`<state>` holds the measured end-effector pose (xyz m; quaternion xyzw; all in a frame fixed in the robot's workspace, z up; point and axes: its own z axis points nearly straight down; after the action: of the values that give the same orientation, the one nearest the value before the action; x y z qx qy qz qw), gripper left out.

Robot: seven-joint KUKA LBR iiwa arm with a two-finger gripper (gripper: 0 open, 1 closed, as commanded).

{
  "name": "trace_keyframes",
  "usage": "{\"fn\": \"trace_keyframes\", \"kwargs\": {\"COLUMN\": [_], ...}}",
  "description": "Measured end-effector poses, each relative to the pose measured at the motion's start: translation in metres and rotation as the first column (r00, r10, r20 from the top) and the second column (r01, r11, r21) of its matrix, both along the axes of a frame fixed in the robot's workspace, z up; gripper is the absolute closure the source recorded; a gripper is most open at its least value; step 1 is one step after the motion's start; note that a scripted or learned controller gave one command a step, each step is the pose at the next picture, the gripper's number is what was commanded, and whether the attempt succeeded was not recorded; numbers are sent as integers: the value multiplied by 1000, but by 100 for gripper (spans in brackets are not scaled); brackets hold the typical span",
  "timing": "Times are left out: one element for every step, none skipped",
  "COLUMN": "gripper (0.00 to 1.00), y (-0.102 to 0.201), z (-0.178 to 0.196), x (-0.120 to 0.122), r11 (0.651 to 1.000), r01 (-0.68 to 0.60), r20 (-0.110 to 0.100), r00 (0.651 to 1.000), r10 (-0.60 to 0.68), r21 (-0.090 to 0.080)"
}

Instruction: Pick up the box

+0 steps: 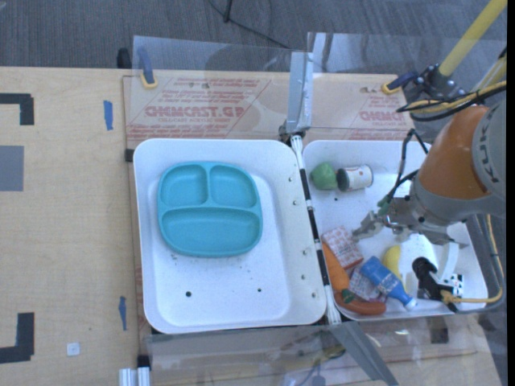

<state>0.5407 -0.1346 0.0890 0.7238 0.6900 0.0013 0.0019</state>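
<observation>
Left bin: we see a shallow white plastic bin (pixel 241 296) holding a turquoise three-compartment plastic plate (pixel 209 209).
Right bin: we see a second shallow white bin (pixel 362 153); near its far wall lie a small green ball (pixel 324 175) and a white cylinder with a dark end (pixel 355 178), just beside each other.
Near edge: we find an orange toy carrot (pixel 337 270), a blue bottle (pixel 385 281) and a yellow rounded piece (pixel 392 257).

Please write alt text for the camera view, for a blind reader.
The gripper hovers in the right bin above a small patterned box, among toys. The left bin holds a blue divided plate.
</observation>
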Motion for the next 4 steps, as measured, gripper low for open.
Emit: {"fn": "trace_keyframes", "kwargs": {"gripper": [0, 0, 0, 100], "y": [19, 19, 15, 12], "z": [0, 0, 0, 9], "x": [-7, -7, -11, -11], "r11": [980, 980, 953, 952], "r01": [198, 197, 302, 306], "r20": [8, 7, 7, 8], "r00": [980, 980, 953, 952], "r10": [-197, -197, -302, -306], "r21": [-6, -5, 2, -2]}}
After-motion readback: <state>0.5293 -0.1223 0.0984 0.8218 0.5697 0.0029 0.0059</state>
